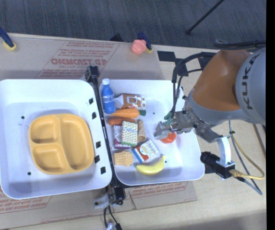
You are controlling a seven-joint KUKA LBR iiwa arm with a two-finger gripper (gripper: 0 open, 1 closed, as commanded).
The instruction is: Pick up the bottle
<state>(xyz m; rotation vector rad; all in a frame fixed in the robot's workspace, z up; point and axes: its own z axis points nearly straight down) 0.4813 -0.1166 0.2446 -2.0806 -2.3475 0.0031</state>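
A small blue water bottle [107, 96] with a white cap lies along the left wall of the right bin [185, 169], at its far end. My gripper [162, 130] hangs low over the right part of the same bin, well to the right of the bottle and apart from it. It sits just above a small red-orange item [169, 137]. The grey arm with its orange band [219, 83] comes in from the right.
Below the bottle the right bin holds a carrot [124, 114], snack packets [129, 132], a cracker [122, 158] and a banana [151, 167]. The left bin [7, 99] holds a yellow sectioned plate [60, 143]. A black divider clip runs between the bins.
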